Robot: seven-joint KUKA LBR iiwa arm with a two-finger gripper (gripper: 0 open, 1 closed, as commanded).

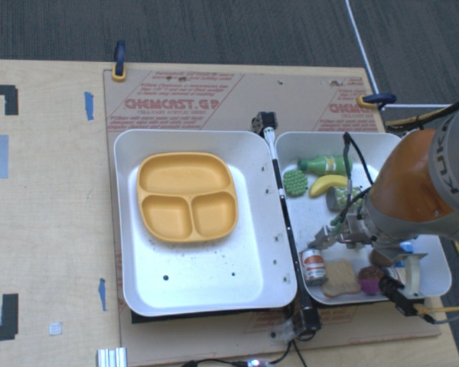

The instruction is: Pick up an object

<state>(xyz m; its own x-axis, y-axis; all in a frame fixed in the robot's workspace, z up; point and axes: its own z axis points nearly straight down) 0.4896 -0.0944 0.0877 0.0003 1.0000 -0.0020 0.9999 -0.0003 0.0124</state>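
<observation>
Over the right bin (442, 275) the hand (344, 232), grip state impossible to tell, nears the small can (314, 266): probably light, stiff, slippery, best pinched across its sides.

You have several small things in the right bin (291, 205): a green bottle (325, 164) lying on its side at twelve o'clock, a yellow banana (328, 183) just below it, a knobbly green ball (294, 182) at ten, a red-labelled can (314, 266) and tan bread slice (340, 278) at seven.

Yellow-orange divided plate (187, 196), yellow banana (328, 183), green bottle (326, 164), white bins (130, 205).
</observation>
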